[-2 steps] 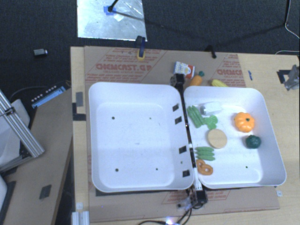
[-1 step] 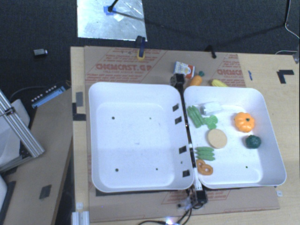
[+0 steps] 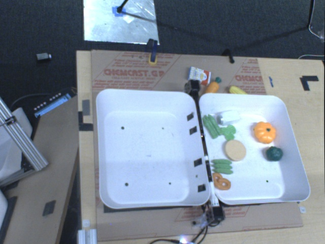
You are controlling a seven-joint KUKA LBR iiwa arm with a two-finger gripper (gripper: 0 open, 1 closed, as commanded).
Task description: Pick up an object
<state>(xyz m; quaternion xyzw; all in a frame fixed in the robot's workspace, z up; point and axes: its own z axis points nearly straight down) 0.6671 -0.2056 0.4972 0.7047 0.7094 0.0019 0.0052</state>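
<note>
In the right bin [image 3: 292, 151] lies an orange pumpkin [image 3: 264, 132].

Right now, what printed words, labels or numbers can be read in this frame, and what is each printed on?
"CHEMCAST GP", red print on the cardboard sheet under the bins, upper left.
Same red print at the sheet's upper right: partly covered and blurred, not readable for sure.
Red print on the sheet's front edge below the bins: too blurred to read.
Small red-and-white packet behind the bins: label too small to read.
</note>
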